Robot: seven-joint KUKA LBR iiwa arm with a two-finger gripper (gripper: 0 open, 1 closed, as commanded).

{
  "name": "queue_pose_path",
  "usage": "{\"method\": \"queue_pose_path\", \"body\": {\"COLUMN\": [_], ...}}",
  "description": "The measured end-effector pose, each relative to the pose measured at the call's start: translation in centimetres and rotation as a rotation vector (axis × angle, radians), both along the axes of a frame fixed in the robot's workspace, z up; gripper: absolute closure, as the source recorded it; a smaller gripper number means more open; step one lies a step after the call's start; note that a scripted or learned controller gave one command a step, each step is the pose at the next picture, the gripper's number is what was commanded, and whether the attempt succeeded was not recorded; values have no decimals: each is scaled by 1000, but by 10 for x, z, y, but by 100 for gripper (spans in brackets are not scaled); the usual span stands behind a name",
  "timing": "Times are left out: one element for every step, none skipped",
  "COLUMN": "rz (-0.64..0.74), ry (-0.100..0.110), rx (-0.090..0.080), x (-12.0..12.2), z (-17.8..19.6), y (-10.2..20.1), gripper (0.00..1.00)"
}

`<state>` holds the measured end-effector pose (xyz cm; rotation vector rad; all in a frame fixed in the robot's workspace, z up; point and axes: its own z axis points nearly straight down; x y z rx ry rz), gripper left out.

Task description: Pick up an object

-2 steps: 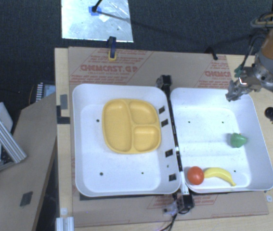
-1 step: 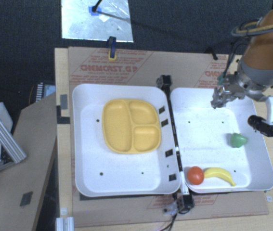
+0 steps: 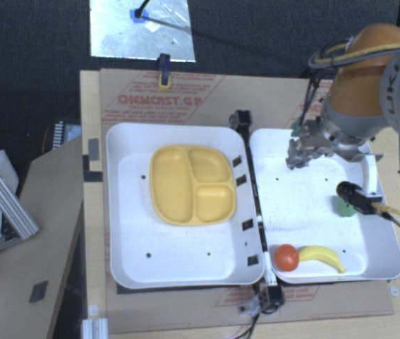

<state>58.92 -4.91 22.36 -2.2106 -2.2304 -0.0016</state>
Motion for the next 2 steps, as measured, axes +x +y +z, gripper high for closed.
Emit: {"method": "queue_pose_path", "body": {"rz": [1,1], "ry": [0,0], "rx": [1,1], "x": [-7,-18], "z": [-8,-15], "y": [58,112], "gripper": [100,100]}}
